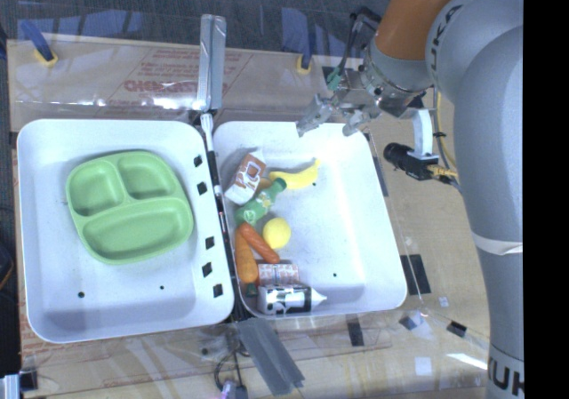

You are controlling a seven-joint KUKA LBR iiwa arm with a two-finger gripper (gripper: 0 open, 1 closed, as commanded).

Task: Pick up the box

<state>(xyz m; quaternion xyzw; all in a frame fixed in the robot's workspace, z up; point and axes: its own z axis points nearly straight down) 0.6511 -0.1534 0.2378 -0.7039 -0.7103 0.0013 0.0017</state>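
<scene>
The gripper (pixel 330 119) hangs over the right bin's (pixel 373 255) far rim, its metal fingers spread apart with nothing between them. The box (pixel 246 177), a small glossy carton, lies tilted by the bin's left wall, beside a curved banana (pixel 300 176). A moulded green tray (pixel 130 204) sits in the left bin (pixel 44 299).

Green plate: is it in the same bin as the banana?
No. The green divided plate lies alone in the left bin, while the banana lies in the right bin.
</scene>
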